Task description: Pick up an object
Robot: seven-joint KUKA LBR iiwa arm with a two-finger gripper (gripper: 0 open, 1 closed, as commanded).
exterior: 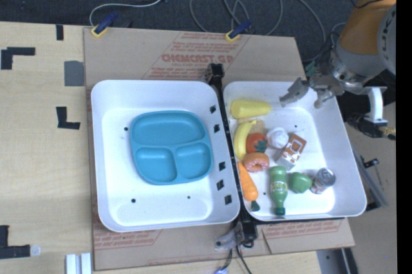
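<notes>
We look down on a surface (45, 157) carrying two shallow white bins side by side. The end effector (306, 93) hangs over the far right corner of the right bin (344, 137), its two grey fingers (291, 92) spread apart with nothing between them.

All the candidate objects lie below and to the left of the end effector, toward the near side of that bin. Nearest to it is a yellow block (250, 109), just to its left. Beyond that sit a banana (243, 137), a red tomato-like piece (256, 141), a white round item (278, 137) and a small brown carton (293, 149). Farther off toward the near edge lie a doughnut (256, 163), a carrot (248, 184), a green bottle (278, 188), a green pepper-like piece (300, 183) and a small can (322, 179). The left bin (106, 137), well away to the left, holds a blue divided plate (172, 146).

We judge the main risk to be crowding. The tomato, white item, carton and doughnut touch or nearly touch, so a descending finger could land on top of a neighbour, or push the pile aside and close on air. The rounded, smooth pieces may squirt out of a pinch. The yellow block lies close to the divider between the bins (222, 131), where a finger could strike the wall.
</notes>
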